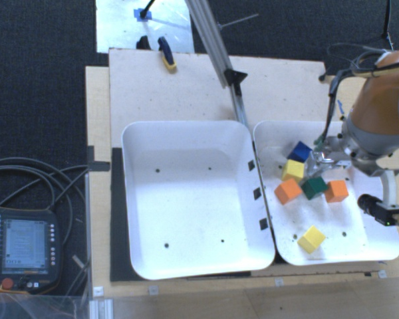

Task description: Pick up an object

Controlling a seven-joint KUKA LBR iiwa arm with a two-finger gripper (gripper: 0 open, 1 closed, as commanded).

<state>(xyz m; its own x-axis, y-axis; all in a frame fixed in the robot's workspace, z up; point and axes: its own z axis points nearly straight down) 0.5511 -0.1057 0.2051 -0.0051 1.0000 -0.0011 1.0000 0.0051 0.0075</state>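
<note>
The right bin (pixel 359 248) holds several small cubes. A blue cube (pixel 299 152) lies at the back, with a yellow cube (pixel 293 170) just in front of it. An orange cube (pixel 288 191), a green cube (pixel 314 188) and a second orange cube (pixel 336 191) form a row. Another yellow cube (pixel 311 238) lies apart near the bin's front. My gripper (pixel 321 162) hangs low over the cluster, between the blue cube and the green one, right beside the yellow cube. The arm's grey and orange wrist (pixel 379 115) covers the bin's back right.
The left bin (pixel 186 198) sits beside the right one, sharing a middle rim (pixel 259 191). A slanted metal pole (pixel 209 32) crosses the back of the bench. A teach pendant (pixel 23 248) with cables lies at the far left.
</note>
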